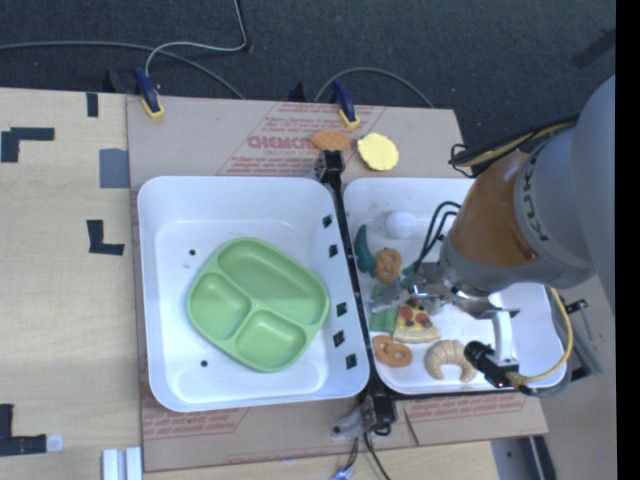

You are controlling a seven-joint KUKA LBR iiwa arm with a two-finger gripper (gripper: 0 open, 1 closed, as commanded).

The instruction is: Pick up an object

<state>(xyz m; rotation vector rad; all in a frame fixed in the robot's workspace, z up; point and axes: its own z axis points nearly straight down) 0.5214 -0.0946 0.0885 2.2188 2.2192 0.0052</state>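
My gripper (412, 288) hangs low over the left part of the right bin (540, 333), with the grey and orange arm (505, 218) reaching in from the right. Directly below it in the picture lies a toy pizza slice (416, 324). A small brown piece (388, 263) and a dark green piece (364, 253) lie just to its left. A pretzel (392, 352) and a tan croissant (449, 359) rest near the bin's front edge. A white round item (400, 225) sits behind the gripper.
The left bin (165, 258) holds a green divided plate (258, 303). A yellow piece (378, 152) and an orange piece (332, 140) lie on the cardboard behind the bins. A black divider (345, 268) with clips separates the bins.
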